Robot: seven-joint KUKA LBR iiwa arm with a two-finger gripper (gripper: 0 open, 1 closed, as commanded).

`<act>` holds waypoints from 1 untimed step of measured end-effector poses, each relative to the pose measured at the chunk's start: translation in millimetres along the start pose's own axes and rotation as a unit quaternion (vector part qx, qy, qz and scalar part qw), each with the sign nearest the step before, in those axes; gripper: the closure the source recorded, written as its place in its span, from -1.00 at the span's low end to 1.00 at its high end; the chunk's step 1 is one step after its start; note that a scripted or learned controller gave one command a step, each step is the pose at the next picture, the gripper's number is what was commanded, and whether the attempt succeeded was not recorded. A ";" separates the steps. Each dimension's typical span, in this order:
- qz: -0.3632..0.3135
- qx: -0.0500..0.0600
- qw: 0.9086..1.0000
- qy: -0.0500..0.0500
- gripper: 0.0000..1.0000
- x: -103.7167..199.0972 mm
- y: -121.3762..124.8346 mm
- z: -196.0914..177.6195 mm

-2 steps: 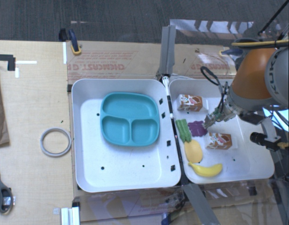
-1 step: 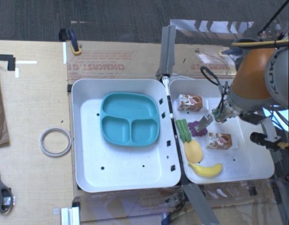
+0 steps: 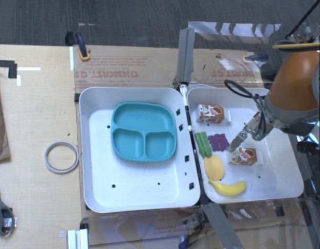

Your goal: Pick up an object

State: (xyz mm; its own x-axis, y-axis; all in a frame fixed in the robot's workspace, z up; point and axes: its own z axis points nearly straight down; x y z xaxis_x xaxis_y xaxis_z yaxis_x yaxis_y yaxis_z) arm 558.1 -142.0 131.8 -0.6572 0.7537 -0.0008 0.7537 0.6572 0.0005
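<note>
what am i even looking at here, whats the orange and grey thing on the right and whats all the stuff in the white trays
It is a robot arm, grey with an orange band, reaching in from the right. One fixed camera looks down on the bench at a slant. At the arm's tip is its hand, low over the right bin.

The left bin holds a teal divided plate. The right bin holds toy food: a banana, a yellow pear-like fruit, a green vegetable, a purple piece and two small printed packets.

Nothing can be seen between its fingers, so it holds nothing yet.
</note>
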 end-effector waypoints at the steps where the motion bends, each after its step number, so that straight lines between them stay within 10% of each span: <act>1: -0.081 0.000 0.997 -0.001 -1.00 -3.1 9.0 -115.8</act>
State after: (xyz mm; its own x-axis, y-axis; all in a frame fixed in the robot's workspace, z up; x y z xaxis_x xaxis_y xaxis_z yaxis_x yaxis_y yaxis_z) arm 566.8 -138.4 247.6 -0.7700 0.6380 -0.0026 0.6380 0.7700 0.0009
